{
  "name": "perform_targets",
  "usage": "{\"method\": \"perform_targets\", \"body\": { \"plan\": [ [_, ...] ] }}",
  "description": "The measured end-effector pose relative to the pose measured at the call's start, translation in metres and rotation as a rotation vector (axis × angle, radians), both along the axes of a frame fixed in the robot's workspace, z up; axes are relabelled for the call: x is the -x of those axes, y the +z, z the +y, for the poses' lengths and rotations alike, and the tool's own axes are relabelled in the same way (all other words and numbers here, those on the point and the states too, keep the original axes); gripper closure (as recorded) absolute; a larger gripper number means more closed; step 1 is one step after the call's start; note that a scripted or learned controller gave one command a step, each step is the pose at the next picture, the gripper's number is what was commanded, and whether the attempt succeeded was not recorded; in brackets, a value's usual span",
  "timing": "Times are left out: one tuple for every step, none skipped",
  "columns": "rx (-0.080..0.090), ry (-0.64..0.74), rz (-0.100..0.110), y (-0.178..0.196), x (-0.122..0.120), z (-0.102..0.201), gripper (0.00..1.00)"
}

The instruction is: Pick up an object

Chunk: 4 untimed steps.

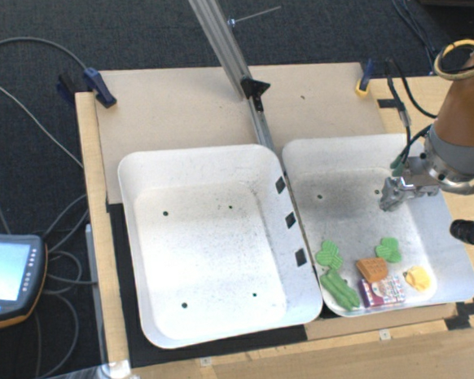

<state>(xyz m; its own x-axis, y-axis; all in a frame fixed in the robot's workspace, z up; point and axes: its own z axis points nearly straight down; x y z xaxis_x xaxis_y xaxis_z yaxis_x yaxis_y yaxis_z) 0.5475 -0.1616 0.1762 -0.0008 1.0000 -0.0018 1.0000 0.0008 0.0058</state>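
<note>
The metal two-finger gripper [391, 194], grip state unclear, hovers above the right shallow white bin [333, 165], needing descent toward the round green toy [389, 249].

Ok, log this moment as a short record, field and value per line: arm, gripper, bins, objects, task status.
arm: reaches in from the right, over the right bin
gripper: gripper hangs above the right bin's far half; finger state unclear
left bin: left bin, no loose items seen
objects: all in the right bin's near corner: green pieces, orange block, pink-and-white item, yellow piece
task status: nothing seen between the fingers; pick not yet done
</note>
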Motion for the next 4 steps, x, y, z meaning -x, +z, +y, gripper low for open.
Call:
{"method": "perform_targets", "body": {
  "plan": [
    [0.001, 0.000, -0.001, 0.053, -0.001, -0.011, 1.00],
    [-0.001, 0.001, 0.003, 0.066, -0.002, -0.011, 1.00],
    [-0.005, 0.006, 0.007, 0.074, 0.002, 0.046, 1.00],
    [-0.005, 0.007, 0.007, 0.069, -0.010, 0.100, 1.00]
  ]
}}
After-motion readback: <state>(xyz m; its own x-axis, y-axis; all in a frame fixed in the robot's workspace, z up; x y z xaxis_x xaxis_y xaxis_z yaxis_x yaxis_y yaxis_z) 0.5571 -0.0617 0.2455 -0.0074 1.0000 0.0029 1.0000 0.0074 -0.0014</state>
